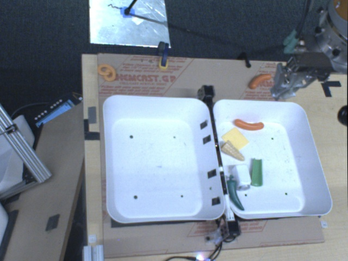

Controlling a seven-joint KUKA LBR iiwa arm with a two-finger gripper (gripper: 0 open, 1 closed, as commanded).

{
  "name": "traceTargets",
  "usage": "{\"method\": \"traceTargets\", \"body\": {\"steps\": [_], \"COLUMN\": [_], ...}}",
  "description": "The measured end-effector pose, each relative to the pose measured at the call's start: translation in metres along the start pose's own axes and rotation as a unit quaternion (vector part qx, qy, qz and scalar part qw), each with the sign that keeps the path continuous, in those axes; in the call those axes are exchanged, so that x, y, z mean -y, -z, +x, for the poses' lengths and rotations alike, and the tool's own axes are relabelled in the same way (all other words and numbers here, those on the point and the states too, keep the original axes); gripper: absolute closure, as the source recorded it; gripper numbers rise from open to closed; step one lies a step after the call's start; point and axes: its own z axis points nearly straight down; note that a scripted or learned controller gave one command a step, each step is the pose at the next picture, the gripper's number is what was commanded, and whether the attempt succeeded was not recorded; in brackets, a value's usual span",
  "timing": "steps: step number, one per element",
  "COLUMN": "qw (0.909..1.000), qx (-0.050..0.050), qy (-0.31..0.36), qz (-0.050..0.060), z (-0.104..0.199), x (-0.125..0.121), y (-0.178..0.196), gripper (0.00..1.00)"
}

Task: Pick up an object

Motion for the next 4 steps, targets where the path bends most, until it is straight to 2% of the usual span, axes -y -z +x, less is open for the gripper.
{"method": "traceTargets", "body": {"steps": [1,2,3,4], "qw": [1.0000,1.0000,1.0000,1.0000], "qx": [0.001,-0.001,-0.002,0.002], "qy": [-0.004,0.002,0.008,-0.007], "qz": [-0.001,0.000,0.001,0.000], "z": [-0.062,-0.009,0.170,0.066], "x": [-0.062,-0.022,0.002,-0.078], "y": [-0.001,0.000,-0.001,-0.002], "gripper": [1.00,1.00,1.00,1.00]}}
